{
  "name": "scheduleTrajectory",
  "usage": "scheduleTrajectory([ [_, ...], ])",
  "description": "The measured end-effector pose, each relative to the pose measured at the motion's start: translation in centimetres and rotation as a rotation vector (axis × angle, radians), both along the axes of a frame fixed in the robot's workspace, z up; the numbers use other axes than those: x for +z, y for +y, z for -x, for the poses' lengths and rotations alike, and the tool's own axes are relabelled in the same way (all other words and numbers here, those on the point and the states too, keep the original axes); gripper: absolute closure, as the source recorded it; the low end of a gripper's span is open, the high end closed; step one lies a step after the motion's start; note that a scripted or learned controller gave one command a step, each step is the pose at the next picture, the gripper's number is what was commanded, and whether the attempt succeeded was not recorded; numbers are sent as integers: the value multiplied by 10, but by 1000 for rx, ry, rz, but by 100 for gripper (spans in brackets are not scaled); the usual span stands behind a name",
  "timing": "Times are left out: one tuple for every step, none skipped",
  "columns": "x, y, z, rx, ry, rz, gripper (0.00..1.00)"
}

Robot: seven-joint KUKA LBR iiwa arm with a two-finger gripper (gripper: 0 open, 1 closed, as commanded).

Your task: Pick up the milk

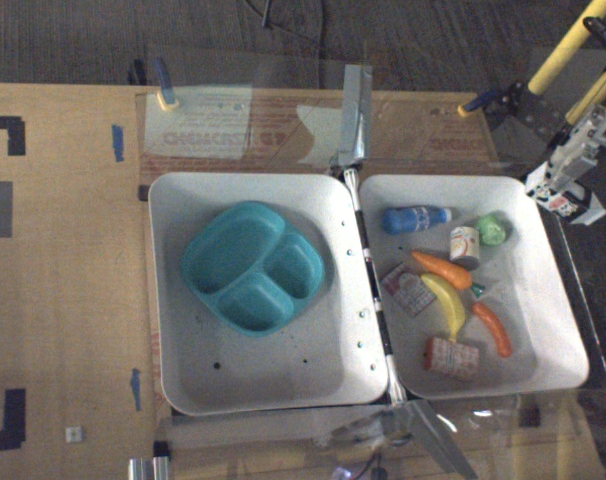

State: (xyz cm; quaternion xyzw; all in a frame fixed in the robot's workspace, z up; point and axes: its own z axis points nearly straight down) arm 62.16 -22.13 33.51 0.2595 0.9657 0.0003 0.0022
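Observation:
A small white container with a coloured label, which I take for the milk [465, 243], stands in the right bin [543, 288] toward its back, between a blue bottle [415, 218] and a green round item [493, 229]. My gripper [564, 196] hangs at the far right, over the right bin's back right corner and its rim. It is well apart from the milk, to the milk's right and a little behind it. The wrist is small and blurred here.
The right bin also holds a carrot [442, 269], a banana [447, 303], a red pepper [492, 329] and two flat packets [410, 290] [451, 357]. The left bin [173, 368] holds a teal divided plate [252, 266]. A metal divider [368, 298] separates the bins.

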Motion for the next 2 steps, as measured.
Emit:
scheduleTrajectory([
  [5, -3, 54, -196, 1, -1, 100],
  [-96, 24, 41, -71, 0, 0, 100],
])
